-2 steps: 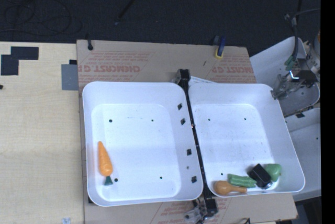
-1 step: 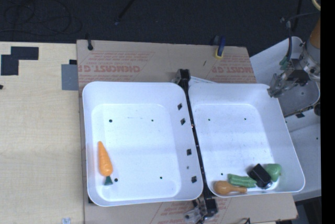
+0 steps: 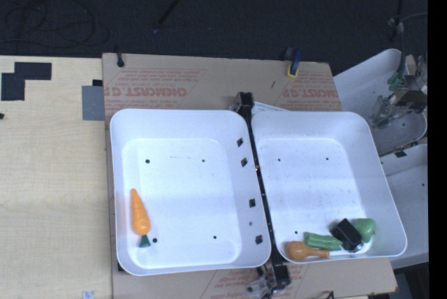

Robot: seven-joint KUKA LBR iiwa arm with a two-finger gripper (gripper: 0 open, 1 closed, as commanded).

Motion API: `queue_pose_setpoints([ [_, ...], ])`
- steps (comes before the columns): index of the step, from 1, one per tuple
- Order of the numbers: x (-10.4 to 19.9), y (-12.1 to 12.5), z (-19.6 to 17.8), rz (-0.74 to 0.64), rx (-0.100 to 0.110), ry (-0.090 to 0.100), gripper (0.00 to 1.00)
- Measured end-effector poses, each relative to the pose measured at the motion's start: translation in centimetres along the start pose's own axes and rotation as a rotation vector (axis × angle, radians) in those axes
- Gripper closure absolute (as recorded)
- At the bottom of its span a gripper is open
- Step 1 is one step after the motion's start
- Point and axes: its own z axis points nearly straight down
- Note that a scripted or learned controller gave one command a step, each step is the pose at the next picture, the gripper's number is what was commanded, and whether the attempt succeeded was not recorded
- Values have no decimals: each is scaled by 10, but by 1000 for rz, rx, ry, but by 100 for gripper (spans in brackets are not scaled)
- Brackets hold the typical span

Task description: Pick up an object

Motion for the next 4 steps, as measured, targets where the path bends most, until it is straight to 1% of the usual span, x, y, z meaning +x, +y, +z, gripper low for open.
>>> queue_pose_setpoints([
  [1,2,-68,-68,1,0,0,100],
  [2,2,-17,8,-7,6,2,100],
  [3,-1,-83,-76,1,-3,-1,100],
  [4,2,-18,11,-7,7,3,100],
])
